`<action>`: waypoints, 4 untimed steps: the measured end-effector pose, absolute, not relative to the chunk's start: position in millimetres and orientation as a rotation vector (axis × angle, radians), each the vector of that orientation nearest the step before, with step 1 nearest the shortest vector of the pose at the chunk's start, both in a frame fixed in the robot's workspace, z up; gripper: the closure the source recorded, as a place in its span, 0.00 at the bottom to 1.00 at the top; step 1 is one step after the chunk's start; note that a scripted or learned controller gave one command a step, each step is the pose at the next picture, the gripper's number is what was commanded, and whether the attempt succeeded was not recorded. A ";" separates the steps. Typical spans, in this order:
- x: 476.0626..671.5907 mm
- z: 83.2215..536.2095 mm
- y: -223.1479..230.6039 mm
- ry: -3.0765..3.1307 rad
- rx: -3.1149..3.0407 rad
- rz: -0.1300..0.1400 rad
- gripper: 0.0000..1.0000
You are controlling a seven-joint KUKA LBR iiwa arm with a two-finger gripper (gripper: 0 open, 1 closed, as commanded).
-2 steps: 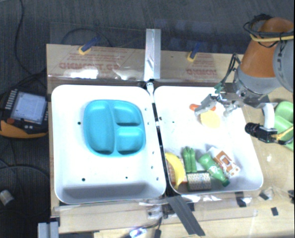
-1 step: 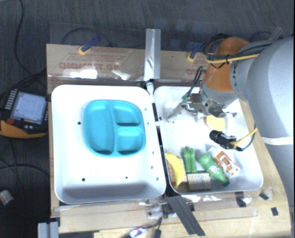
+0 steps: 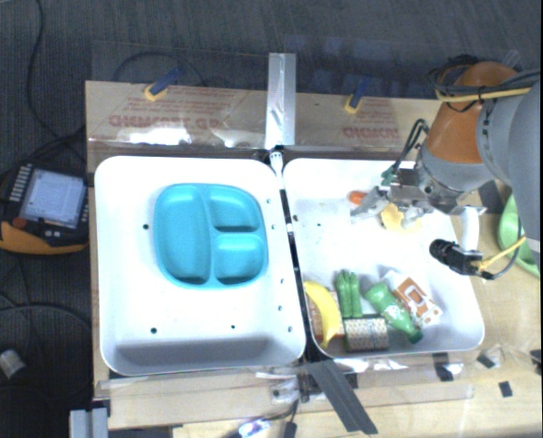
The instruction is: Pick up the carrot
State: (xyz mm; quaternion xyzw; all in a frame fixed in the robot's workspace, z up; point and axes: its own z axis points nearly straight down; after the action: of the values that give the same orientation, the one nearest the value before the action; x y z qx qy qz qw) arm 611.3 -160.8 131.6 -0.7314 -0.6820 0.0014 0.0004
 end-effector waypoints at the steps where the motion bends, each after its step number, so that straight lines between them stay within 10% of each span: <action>1: 625.1 145.2 -187.6 -2.195 -2.248 0.003 0.00; 2: 626.2 97.4 -168.0 -2.076 -2.387 -0.014 0.00; 3: 637.2 166.5 -176.8 -2.169 -2.272 0.002 0.00; 4: 618.2 89.2 -120.1 -2.031 -2.409 -0.003 0.00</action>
State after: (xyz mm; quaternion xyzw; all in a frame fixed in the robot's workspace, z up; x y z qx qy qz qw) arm 618.2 -120.1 89.2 -0.7645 -0.6446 -0.0010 -0.0044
